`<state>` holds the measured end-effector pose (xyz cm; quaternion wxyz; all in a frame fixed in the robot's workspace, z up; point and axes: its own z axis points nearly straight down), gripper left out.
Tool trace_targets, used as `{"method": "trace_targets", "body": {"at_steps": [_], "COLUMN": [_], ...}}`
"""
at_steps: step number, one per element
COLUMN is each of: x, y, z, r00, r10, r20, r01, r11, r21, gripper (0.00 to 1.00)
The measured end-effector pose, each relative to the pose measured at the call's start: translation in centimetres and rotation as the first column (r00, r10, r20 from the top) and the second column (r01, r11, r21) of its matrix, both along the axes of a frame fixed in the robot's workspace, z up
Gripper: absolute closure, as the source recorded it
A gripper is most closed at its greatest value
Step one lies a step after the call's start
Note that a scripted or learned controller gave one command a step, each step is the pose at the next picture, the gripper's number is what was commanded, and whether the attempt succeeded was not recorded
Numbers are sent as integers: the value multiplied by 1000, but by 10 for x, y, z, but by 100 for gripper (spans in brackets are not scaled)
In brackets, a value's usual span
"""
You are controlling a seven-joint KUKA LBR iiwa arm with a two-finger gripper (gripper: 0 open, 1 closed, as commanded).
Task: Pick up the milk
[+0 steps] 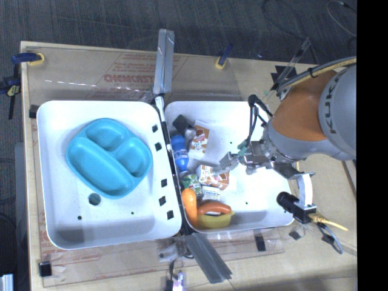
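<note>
grey arm's orange-banded wrist (pixel 303 111) hovers over right bin; pincer (pixel 233 159) state unclear. approach step: next, descend onto small white milk carton (pixel 213 176).

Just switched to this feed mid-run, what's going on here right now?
The arm is reaching into the right bin, its gripper low over a pile of small food items along that bin's left side. A small carton, possibly the milk, lies just below the gripper; nothing looks lifted yet. The left bin holds a blue divided tray.

Probably a robotics lab; clamped bench (pixel 242 71), white bins (pixel 54 223), trailing cables (pixel 285 8).
</note>
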<state>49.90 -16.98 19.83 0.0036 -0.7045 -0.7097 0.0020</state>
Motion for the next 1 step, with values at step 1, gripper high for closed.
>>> {"method": "trace_targets", "body": {"at_steps": [1], "x": [28], "y": [4], "z": [-88], "r00": [992], "r10": [124], "r20": [14], "r01": [-124], "r11": [992], "r21": [-12], "gripper": [0]}}
